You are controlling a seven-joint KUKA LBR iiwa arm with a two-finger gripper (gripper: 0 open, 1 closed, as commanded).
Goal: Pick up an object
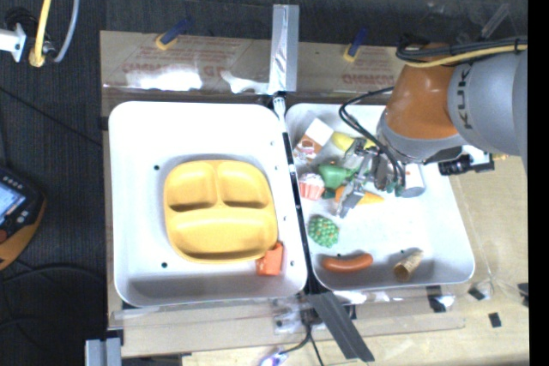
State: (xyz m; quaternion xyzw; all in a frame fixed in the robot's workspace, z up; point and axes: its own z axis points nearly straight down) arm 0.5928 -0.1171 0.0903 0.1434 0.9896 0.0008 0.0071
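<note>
While I'm squinting at the feed, the messy part is the pile at the back left of the right-hand shallow white bin (446, 249): a white cube-ish block (318, 133), a yellow piece (342, 141), a green plastic toy (335, 176) and a red-and-white packet (310, 185) all overlap, and I honestly can't make out where one ends and the next starts. The grey arm with the orange band (422, 105) comes in from the right and bends down over that pile, covering whatever sits under the wrist. Its two-finger gripper (360, 180) hangs right at the clutter, just beside the green toy, but it's so blurred into the junk that I can't tell its state. Nearer the front, well apart from it, lie a green dotted ball (323, 229), a red sausage-shaped toy (346, 261) and a tan cork-like cylinder (407, 263). Over in the left-hand white bin (137, 184) sit a yellow divided plastic tray (220, 209) and a small orange block (271, 261) touching its corner.
</note>
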